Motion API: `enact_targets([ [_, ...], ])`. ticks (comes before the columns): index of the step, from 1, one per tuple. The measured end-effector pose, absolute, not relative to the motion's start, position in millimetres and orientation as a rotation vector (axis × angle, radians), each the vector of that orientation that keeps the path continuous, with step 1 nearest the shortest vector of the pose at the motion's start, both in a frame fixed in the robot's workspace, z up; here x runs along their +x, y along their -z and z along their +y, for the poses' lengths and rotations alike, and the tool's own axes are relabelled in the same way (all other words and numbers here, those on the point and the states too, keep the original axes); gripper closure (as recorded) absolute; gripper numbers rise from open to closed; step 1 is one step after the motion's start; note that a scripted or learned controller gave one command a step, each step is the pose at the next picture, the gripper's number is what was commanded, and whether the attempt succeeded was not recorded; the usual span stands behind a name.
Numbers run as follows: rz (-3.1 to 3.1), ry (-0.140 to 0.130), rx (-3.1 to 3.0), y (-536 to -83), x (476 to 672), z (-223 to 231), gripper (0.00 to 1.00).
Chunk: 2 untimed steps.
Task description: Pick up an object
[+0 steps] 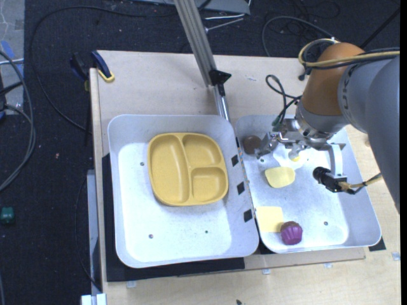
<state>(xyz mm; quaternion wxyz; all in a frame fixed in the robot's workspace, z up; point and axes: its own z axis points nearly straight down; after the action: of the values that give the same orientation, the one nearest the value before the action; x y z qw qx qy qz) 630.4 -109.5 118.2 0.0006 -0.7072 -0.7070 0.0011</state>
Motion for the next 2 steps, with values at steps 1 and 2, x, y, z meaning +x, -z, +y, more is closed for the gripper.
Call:
enact_targets([
  [1, -2.222, 0.001, -2.223, -131, 631.4, -110, 1.0],
  [2, -2.228, 0.006, -2.222, -192, 639.0, -107, 1.0],
])
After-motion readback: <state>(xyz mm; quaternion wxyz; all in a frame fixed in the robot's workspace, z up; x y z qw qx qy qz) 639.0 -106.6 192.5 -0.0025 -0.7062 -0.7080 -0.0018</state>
